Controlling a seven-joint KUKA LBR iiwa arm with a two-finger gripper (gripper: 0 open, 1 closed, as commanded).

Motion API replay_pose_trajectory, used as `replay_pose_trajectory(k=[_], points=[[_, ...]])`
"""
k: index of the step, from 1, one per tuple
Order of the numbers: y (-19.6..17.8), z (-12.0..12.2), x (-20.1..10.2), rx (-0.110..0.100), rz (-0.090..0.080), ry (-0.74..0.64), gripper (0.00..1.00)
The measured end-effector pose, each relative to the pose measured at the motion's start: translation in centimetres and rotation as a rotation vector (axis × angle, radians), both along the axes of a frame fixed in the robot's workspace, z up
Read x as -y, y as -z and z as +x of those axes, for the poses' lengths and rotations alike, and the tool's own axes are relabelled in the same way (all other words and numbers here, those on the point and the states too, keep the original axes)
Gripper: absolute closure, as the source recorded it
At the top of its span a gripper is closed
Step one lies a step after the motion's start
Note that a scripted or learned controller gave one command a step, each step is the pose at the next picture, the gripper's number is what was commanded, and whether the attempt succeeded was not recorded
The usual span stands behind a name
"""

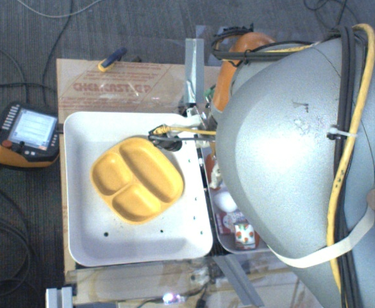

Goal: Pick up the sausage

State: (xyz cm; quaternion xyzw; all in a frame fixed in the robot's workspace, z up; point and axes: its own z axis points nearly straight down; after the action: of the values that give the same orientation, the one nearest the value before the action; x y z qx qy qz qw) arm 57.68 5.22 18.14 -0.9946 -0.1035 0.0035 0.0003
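arm (290,140) reached over right bin (229,226) | sausage not identifiable — pick seemingly not done | jaws: state could not be told

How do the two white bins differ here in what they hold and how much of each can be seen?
The left bin lies in full view; the right bin is mostly covered by the arm. The left bin holds one yellow divided plate; the right bin holds several small items crowded together, too hidden to name. Both are shallow and white, side by side.
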Motion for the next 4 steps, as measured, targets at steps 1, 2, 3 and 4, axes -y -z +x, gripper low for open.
replay_pose_trajectory(k=[1,2,3,4], points=[[-0.7,-0.1,0.2,-0.007,0.000,0.000,1.00],[-9.0,0.9,-2.7,0.002,-0.001,-0.003,1.00],[-9.0,0.9,-2.7,0.002,-0.001,0.000,0.00],[-0.1,-7.2,1.8,-0.001,-0.004,-0.030,0.00]])
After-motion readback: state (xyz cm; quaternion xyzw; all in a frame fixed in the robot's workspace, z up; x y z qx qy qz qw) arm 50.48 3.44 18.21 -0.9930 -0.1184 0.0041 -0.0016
